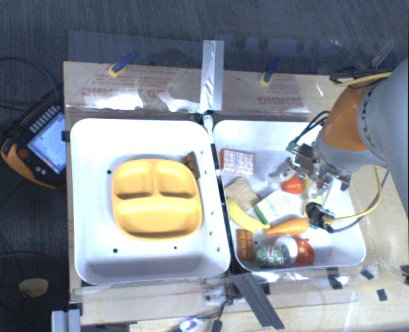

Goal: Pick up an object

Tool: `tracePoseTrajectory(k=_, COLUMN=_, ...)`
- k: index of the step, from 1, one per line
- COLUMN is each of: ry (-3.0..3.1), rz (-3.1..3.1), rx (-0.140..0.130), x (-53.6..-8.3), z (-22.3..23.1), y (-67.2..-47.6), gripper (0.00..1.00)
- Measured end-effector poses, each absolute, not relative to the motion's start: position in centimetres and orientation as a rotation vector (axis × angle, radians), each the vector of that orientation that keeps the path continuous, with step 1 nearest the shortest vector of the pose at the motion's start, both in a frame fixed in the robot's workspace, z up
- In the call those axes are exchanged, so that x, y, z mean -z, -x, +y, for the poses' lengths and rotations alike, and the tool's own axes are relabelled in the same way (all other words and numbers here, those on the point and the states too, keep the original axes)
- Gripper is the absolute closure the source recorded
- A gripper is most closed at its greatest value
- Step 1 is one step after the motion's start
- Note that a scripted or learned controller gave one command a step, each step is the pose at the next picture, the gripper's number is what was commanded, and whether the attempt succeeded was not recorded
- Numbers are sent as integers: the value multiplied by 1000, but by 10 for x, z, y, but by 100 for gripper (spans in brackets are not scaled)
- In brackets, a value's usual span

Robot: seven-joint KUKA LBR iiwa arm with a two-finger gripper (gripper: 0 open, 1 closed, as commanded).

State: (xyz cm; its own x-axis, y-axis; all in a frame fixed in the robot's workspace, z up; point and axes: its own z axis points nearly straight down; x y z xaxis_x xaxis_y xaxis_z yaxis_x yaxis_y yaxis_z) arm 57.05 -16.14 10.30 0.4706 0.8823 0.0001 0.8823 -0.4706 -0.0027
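1. The yellow tray (157, 198) sits alone in the left bin (86, 254).
2. The toy foods, like the banana (243, 216) and carrot (287, 225), crowd the right bin (353, 247).
3. The end effector (302, 177) is low over a small red thing (293, 184); I cannot tell its grip. It might slip or bump neighbors.

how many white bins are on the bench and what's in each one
2. The left bin holds a yellow divided tray. The right bin holds a pile of toy food, including a banana and a carrot, with the gripper over it.
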Motion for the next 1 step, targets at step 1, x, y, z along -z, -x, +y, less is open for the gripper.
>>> tracePoseTrajectory(k=1, ry=2526, rz=-1860, rx=29, x=-94, z=-176, y=-589, gripper=0)
